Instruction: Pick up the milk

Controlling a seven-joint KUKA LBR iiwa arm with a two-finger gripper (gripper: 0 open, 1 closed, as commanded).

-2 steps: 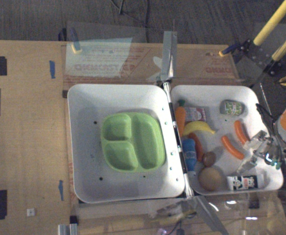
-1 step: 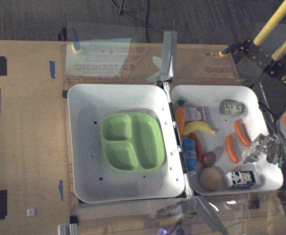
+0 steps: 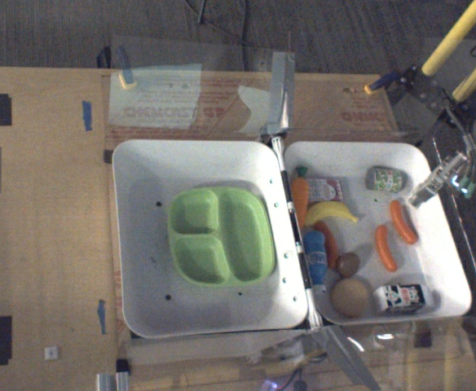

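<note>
The milk (image 3: 401, 298) is a small white carton with black cow patches, lying on its side in the near right corner of the right bin (image 3: 452, 283). My gripper (image 3: 436, 186) hangs over the right bin's far right edge, well behind the milk and apart from it. It is next to a grey pouch (image 3: 385, 179) and above an orange sausage (image 3: 403, 221). Nothing shows in its grasp.
Also in the right bin: a carrot (image 3: 301, 199), a pink carton (image 3: 326, 190), a banana (image 3: 332, 212), a second sausage (image 3: 385, 248), a blue bottle (image 3: 315, 259), a kiwi (image 3: 349, 264) and a brown ball (image 3: 350, 296) beside the milk. The left bin (image 3: 140, 177) holds a green divided plate (image 3: 222, 236).
</note>
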